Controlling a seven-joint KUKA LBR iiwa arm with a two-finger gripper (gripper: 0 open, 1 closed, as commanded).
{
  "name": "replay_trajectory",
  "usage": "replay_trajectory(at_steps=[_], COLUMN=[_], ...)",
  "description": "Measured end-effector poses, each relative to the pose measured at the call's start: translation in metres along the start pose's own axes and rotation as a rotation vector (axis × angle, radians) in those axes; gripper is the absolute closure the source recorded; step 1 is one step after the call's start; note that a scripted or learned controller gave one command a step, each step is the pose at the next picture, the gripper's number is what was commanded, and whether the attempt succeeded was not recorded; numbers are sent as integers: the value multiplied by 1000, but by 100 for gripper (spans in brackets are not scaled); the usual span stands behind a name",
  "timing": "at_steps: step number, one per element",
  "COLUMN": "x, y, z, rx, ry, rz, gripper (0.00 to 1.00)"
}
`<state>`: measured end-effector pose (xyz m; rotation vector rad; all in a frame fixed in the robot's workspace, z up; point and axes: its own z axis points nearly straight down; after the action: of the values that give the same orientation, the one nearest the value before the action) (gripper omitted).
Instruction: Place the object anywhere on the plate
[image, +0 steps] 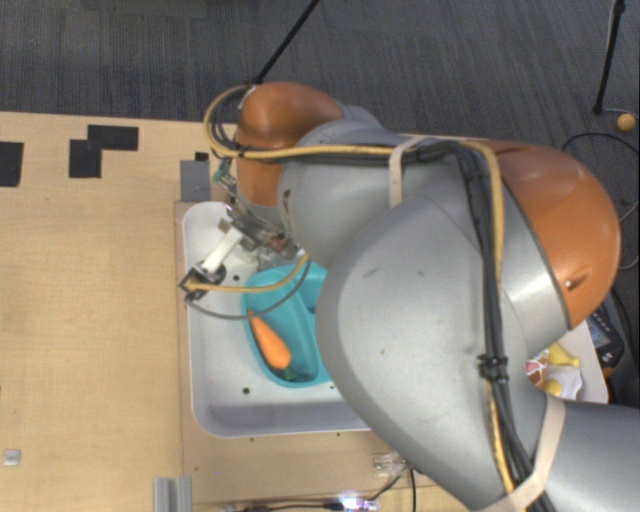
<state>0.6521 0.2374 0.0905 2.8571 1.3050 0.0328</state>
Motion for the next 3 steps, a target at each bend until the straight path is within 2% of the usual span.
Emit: replay_trajectory(at_steps=[1,2,3], x=[6,8,5], y=[10,11,6], z=[4,1,-139], rx=[9,3,3], ry=[-13,-3,-6], rz=[153,419,649], gripper=[100,100,100])
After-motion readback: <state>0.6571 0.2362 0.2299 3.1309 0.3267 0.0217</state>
